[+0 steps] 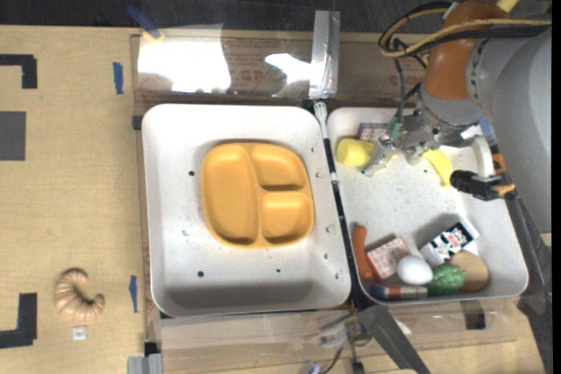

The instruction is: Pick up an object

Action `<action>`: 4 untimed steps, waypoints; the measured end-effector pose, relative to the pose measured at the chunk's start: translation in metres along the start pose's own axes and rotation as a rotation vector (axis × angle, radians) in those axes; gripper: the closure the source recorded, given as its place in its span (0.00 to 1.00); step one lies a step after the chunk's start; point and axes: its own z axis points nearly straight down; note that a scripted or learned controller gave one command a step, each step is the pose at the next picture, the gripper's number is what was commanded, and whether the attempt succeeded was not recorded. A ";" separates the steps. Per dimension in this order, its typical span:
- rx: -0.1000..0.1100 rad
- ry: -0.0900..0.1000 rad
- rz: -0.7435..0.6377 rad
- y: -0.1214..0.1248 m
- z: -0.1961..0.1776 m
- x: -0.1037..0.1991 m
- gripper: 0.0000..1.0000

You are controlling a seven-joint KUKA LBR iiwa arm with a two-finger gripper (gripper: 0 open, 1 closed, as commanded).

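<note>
Counter (61, 188): tan board across the left of the frame, with black tape marks at its left edge.
Curled tan object (79, 293): lower left, on the counter, well apart from both bins.
Left bin (166, 188): white, centre of the frame; it holds an orange divided tray (257, 192) lying flat.
Right bin (500, 232): white, right of centre, touching the left bin along one side.
Yellow round object (353, 152): upper left corner of the right bin, just beside the end effector.
End effector (392, 151): upper part of the right bin, low over the bin floor; whether it grips anything, or how wide it stands, I cannot tell.
Lower-right cluster: a small red-printed packet (386, 256), a white egg-shaped object (415, 270), a green object (448, 278), a black-and-white box (451, 239).
Arm (517, 74): grey with an orange band, upper right.
</note>
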 end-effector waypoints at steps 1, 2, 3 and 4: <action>0.018 0.006 -0.002 -0.004 -0.006 0.003 1.00; -0.063 0.009 0.283 -0.034 -0.001 -0.073 1.00; -0.068 0.006 0.279 -0.033 -0.013 -0.073 1.00; -0.065 0.024 0.267 -0.028 -0.014 -0.061 0.00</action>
